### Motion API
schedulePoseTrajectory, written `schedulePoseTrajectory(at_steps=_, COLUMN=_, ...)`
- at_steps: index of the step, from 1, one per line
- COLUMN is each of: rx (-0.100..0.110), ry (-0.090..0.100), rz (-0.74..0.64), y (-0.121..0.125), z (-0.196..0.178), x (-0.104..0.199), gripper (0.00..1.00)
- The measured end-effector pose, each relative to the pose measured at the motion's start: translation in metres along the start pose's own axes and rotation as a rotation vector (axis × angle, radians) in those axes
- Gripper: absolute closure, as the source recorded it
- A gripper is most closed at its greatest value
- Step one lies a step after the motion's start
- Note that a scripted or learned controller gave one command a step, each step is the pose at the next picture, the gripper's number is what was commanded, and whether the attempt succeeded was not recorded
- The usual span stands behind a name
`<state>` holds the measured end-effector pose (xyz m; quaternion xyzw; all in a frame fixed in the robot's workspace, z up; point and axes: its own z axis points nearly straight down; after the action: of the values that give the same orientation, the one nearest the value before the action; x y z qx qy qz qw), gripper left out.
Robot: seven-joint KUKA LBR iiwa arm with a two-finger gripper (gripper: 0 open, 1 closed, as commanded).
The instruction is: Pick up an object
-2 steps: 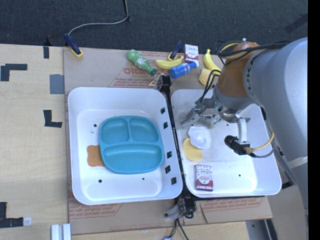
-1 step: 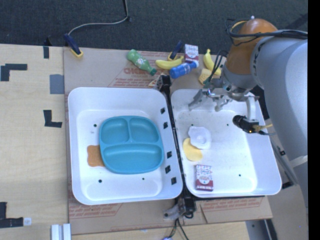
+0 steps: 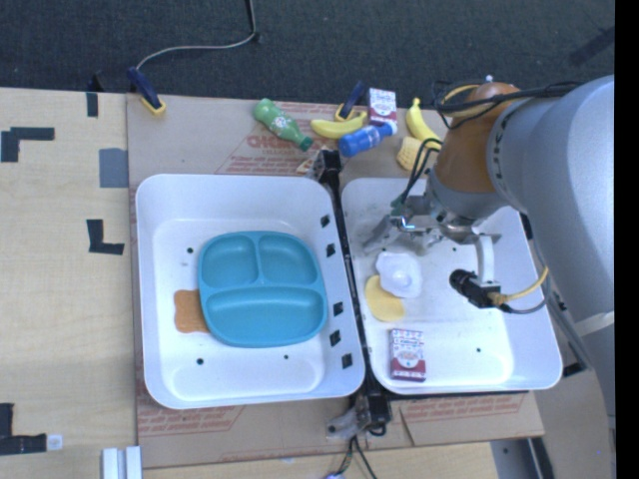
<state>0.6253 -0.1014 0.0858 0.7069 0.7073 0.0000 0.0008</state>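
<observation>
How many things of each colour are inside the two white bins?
Blue: 1, the divided plate
Orange: 1, the flat piece under the plate's edge
Yellow: 1, the yellow piece
White: 1, the white object
Red: 1, the small box
Total: 5

A single fixed camera looks down at a slant on the desk point(image 3: 60, 267) from moderate height, framing both white bins point(image 3: 160, 367) centrally; the arm point(image 3: 559, 168) enters at frame right.
</observation>
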Motion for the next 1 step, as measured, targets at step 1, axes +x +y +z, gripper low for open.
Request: schedulePoseTrajectory(at_steps=1, rx=-0.002, ry=0.0, rz=-0.002, y=0.0439, z=0.0004, x=-0.0089, gripper=0.0)
